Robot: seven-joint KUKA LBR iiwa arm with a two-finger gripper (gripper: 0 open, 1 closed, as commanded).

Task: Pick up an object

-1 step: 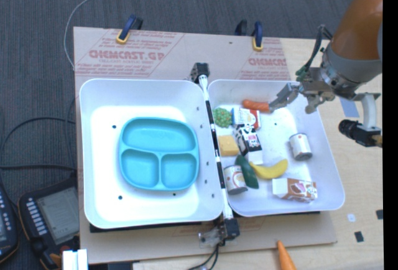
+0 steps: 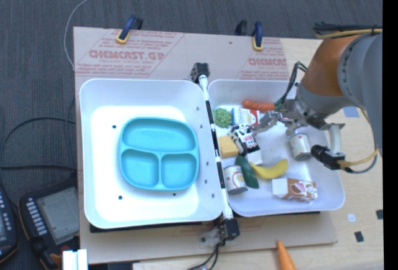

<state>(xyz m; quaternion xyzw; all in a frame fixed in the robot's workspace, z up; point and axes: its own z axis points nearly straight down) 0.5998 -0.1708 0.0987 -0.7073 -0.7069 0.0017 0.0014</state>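
The right bin (image 2: pixel 329 200) holds a jumble of toy food. An orange carrot (image 2: pixel 257 104) lies at the back beside a green broccoli (image 2: pixel 222 116) and a small carton (image 2: pixel 244 116). Below them are a black-and-white patterned item (image 2: pixel 245 138), a yellow cheese block (image 2: pixel 227 146), a banana (image 2: pixel 272 169), a green vegetable (image 2: pixel 247 173), a tin (image 2: pixel 235 180), a silver can (image 2: pixel 298 145) and a brown-and-white box (image 2: pixel 296 188). My gripper (image 2: pixel 269 120) hangs low over the bin's middle, just right of the carton and below the carrot. Nothing is visibly held in it.
The left bin (image 2: pixel 93 200) holds a blue divided plate (image 2: pixel 159 153). A ridge with a black clamp (image 2: pixel 200 70) separates the two bins. The arm's grey body and orange band (image 2: pixel 329 73) cover the right bin's far right corner. Another orange piece (image 2: pixel 284 256) lies on the bench front.
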